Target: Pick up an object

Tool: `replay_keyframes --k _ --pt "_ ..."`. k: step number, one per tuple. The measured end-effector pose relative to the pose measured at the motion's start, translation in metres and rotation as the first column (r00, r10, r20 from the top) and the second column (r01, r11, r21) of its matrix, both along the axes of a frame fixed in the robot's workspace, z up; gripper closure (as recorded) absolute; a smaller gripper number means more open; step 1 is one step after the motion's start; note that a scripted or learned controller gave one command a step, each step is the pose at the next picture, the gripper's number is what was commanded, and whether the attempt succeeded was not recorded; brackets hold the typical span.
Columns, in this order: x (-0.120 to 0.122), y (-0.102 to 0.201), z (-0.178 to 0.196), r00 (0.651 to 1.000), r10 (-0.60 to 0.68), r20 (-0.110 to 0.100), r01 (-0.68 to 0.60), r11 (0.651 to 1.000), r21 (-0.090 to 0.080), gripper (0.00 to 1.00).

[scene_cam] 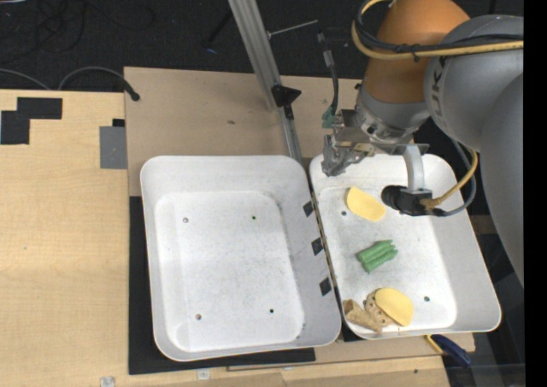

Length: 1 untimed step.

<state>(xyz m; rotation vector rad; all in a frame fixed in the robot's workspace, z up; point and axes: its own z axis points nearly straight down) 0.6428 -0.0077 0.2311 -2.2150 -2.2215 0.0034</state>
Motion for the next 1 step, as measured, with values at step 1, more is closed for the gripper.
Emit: replay_keyframes --k 1 --pt "-0.0100 0.0519 -0.0113 1.000 0.001 -0.001 -0.001 1.000 0.000 1.00"
